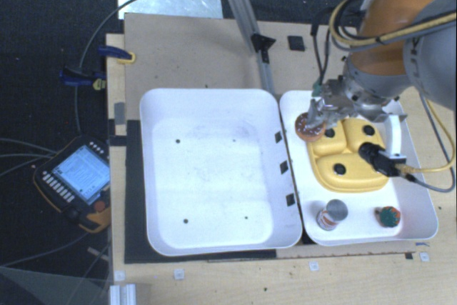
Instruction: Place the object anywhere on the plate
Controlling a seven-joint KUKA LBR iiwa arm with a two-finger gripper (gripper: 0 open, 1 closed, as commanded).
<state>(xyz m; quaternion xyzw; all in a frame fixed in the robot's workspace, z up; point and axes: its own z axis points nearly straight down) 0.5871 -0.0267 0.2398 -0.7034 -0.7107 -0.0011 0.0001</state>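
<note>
Jaws, steel, under the orange-banded wrist: low over the right bin (357, 221), set close against a small brown ring (308, 128); whether they are apart, together or clamped on it I cannot tell from here. Brown ring, the likely object: at the upper left corner of the yellow plate (353, 178), touching or overlapping its rim, not plainly on it. Yellow plate: mid-bin, sectioned, black-dotted. Along the bin's front edge, a small round can (332, 214) and a green-and-red piece (388, 216), both apart from the plate. Left bin (214, 175): white. Handling note: carry the ring fully over a plate section, lower it close, then release, so it cannot slip off the rim.
</note>
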